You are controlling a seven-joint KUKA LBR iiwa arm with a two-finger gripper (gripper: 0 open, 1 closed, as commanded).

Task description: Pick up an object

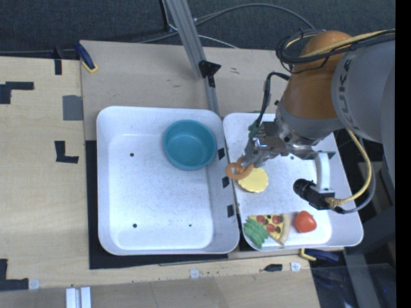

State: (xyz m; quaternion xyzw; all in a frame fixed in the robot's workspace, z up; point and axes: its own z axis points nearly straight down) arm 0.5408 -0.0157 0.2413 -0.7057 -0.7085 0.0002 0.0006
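My gripper [249, 163] hangs over the left side of the right bin [292, 236]. An orange pretzel-shaped piece [238, 169] sits at its fingertips, partly hidden by the fingers, and seems pinched between them. Just right of it lies a round yellow piece [253, 181]. At the front of the same bin lie a pizza slice [273, 225], a green vegetable piece [255, 231] and a red tomato [305, 221]. A blue bowl [189, 144] stands at the back of the left bin [128, 191].
A grey pole [191, 37] slants down from the back to the gap between the two bins. The bins' shared rim runs just left of the gripper. Black tape marks lie on the bench at the left.
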